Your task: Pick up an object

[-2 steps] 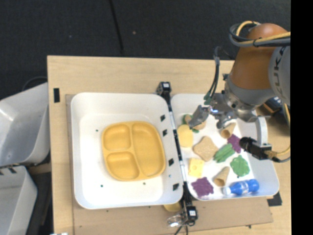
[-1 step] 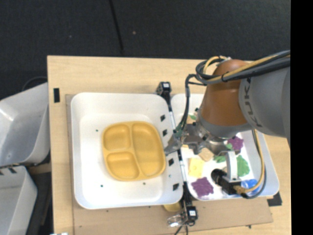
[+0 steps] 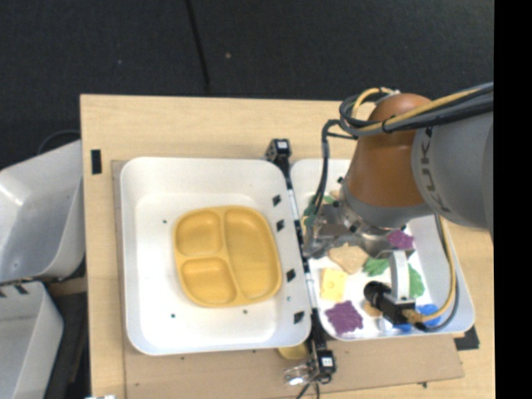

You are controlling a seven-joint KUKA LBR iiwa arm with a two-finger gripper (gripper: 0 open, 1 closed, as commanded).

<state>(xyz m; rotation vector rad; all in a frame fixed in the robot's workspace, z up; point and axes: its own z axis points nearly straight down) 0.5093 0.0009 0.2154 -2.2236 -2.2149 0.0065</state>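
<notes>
camera view had the gripper [image 3: 326,238] low in the right bin [image 3: 462,306], its grasp state impossible to tell; the tan piece [image 3: 347,260] lay just beside it, yellow piece [image 3: 332,286] beyond.

The scene is lit evenly and fairly brightly from above. The left white bin [image 3: 141,322] is rendered close to overexposed, and its surface detail is washed out. A broad soft highlight is seen on the orange band [image 3: 386,160] of the arm. A soft shadow is cast beneath the wrist onto the right bin [image 3: 461,302]. The dark floor [image 3: 249,32] beyond the bench is left murky. Overall sharpness is modest, and fine edges are slightly blurred and grainy.
</notes>
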